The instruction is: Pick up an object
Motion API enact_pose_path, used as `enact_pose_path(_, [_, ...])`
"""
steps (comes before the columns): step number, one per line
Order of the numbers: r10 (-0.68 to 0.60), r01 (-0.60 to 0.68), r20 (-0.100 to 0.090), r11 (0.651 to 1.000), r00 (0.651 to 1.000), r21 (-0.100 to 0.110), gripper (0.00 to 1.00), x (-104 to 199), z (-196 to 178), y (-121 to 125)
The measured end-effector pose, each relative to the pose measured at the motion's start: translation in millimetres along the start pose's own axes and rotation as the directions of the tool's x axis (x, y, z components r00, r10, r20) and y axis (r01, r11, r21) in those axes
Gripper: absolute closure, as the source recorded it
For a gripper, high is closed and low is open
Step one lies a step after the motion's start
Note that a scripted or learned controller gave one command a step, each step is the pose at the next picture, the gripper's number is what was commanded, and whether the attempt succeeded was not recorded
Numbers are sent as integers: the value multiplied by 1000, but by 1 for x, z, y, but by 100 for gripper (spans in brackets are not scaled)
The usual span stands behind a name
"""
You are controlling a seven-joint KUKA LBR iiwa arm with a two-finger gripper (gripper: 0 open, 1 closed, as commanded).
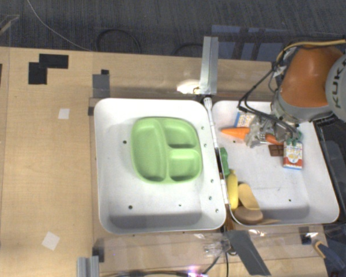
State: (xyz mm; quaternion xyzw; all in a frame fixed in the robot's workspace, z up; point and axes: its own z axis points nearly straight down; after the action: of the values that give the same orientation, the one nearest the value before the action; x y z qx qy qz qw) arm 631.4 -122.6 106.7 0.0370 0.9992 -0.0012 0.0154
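While low in the right bin (320,203), pincer (264,135) just beside the carrot (235,133); opening impossible to tell. Right of carrot: small carton (293,154). Below carrot, near bin's corner: banana (233,190).

Light wood bench (40,172) w/ two shallow white bins side by side, touching: left bin (112,212), right bin (320,195); black marks (46,67) top left
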Motion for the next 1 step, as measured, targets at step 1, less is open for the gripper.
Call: enact_pose_path(1, [-14, 14, -12, 1000, 1000, 2, 100, -26, -80, -56])
